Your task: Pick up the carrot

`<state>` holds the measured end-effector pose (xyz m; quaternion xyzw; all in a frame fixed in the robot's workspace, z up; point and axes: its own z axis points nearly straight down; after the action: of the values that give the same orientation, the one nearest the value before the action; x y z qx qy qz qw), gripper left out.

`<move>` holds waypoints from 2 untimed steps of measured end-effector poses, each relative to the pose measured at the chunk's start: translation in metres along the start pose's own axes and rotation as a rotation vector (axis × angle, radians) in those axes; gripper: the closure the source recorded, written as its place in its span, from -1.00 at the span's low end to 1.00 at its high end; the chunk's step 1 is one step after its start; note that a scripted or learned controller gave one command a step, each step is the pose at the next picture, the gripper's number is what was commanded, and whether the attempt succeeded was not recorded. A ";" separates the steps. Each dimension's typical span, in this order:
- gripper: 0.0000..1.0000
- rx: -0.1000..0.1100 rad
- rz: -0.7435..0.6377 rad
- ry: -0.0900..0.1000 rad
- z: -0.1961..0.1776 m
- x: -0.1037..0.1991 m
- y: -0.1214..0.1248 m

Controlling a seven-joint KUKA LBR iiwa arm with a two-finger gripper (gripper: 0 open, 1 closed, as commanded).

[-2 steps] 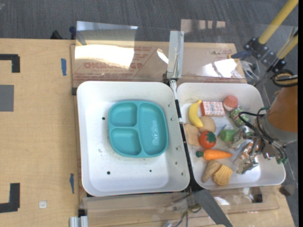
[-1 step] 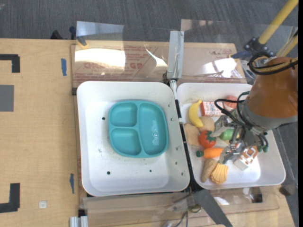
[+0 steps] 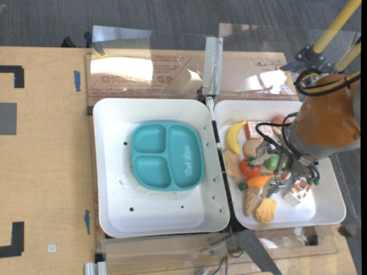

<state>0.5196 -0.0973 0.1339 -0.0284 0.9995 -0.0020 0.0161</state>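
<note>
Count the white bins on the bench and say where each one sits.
2. The left bin holds a teal divided plate. The right bin holds the toy food, including the carrot, beneath the gripper. No others visible.

Glossy white plastic bins [image 3: 114, 211], a smooth teal plastic tray [image 3: 168, 156], matt cardboard bench [image 3: 40, 171].
</note>
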 end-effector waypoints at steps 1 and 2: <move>-1.00 0.004 0.076 0.003 0.030 -0.012 -0.003; -1.00 0.003 0.413 0.016 0.043 0.019 0.003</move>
<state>0.5021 -0.0951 0.0904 0.1770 0.9842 -0.0003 0.0082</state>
